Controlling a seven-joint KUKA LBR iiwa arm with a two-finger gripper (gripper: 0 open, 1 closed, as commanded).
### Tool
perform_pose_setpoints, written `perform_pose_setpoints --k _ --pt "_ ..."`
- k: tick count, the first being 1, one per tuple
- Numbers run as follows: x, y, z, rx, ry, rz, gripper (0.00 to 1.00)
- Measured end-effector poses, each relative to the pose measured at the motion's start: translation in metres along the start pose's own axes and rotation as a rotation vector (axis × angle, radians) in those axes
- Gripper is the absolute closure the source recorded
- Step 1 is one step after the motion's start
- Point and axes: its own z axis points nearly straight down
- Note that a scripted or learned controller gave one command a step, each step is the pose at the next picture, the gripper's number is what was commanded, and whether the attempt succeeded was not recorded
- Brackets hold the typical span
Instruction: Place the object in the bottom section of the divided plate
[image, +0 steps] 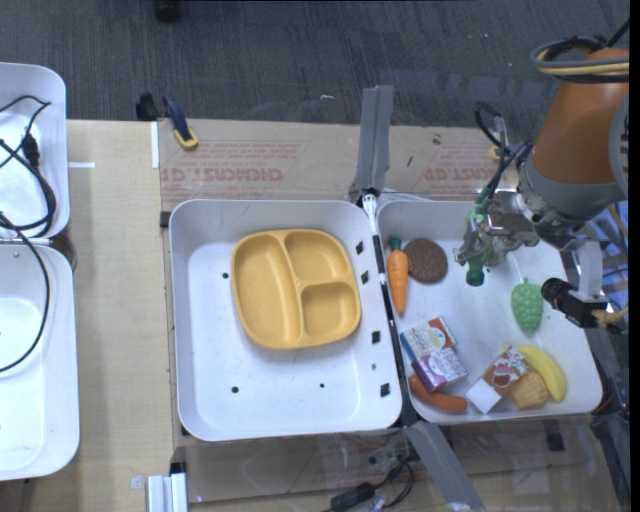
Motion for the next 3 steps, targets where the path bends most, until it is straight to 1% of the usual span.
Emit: perform_pose_setpoints --k 1,2,3 --pt "0.072 0.044 -0.001 0.001 -0.001 -0.049 1.00" --pt "0.160 0.086 0.048 -0.001 -0.001 -0.274 1.00" --pt "0.221 0.021 0.044 -0.001 -0.001 -0.321 1.00"
